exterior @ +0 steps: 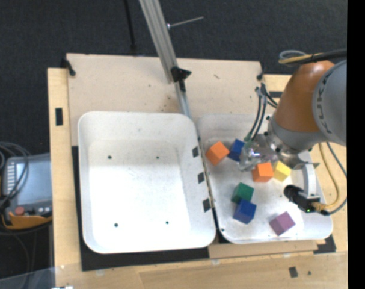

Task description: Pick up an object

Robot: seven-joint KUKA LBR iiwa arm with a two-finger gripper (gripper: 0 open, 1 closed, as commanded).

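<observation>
The right bin holds several small blocks: an orange one, a blue one, a second orange one, a yellow one, a green one, a dark blue one and a purple one. My gripper hangs low in the bin's upper middle, between the blue block and the second orange block. The wrist and arm cover it from above, so its fingers are hidden.
The left bin lies beside the right one. A slanted metal rail runs from the top down to the gap between the bins. Cables and a black fitting sit at the right bin's right edge.
</observation>
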